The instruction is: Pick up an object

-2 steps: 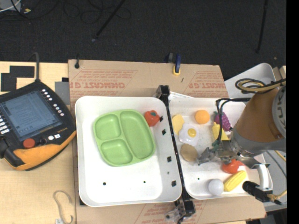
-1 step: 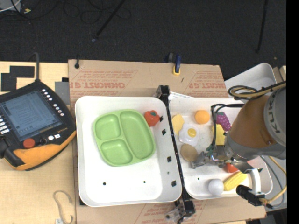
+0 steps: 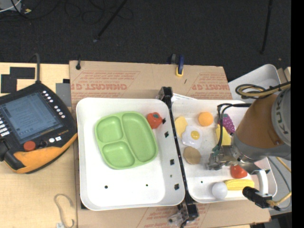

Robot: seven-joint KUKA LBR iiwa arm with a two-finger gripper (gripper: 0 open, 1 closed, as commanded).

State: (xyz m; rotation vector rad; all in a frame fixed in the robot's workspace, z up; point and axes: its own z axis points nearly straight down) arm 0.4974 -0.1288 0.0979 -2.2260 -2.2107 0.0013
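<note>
Where the arm [image 3: 263, 127] reaches in at 3 o'clock, its orange band and grey wrist cover much of the right bin [image 3: 202, 194], so I cannot make out what lies beneath them. I see the gripper [image 3: 217, 159] low in that bin, dark and small against the floor, and I cannot tell how it is set or whether anything sits in it. At 12 o'clock from the gripper a purple piece [image 3: 228, 123] and a yellow piece [image 3: 222, 136] are partly cut off by the wrist. At 4 o'clock a red object [image 3: 238, 171] is half hidden by the gripper body. Other candidates lie exposed: a brown disc [image 3: 192, 155] just at 9 o'clock, a fried egg [image 3: 194, 136] at 10 o'clock, an orange ball [image 3: 205, 118] at 11 o'clock, a pale yellow piece [image 3: 180, 124] near the dividing wall, and a white ball [image 3: 219, 189] with a yellow corn cob [image 3: 239, 185] by the near rim at 6 o'clock. I find most open floor in the left bin [image 3: 95, 184], around the green divided plate [image 3: 126, 140]; a red tomato [image 3: 154, 120] rests at its 2 o'clock edge.
</note>
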